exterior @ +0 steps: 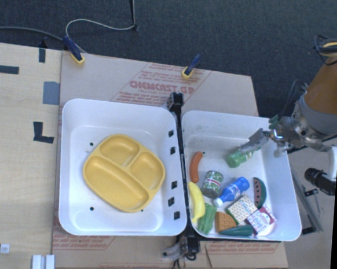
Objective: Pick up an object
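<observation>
Hand (243, 154) pinching green object (235, 159) at its tip, above right bin (280, 186); hot dog (196, 164) and can (212, 182) lower-left, apart.

Grey arm (316, 116) with a broad orange band (329, 85) above the wrist, rounded and glossy. Below the band, a pale grey collar, then a cluster of silvery metal fittings at the wrist. Dark thin cables looping beside the upper casing. Slim grey claw (244, 152), long and narrow, darker along one edge. No legible markings or screws at this size.
</observation>
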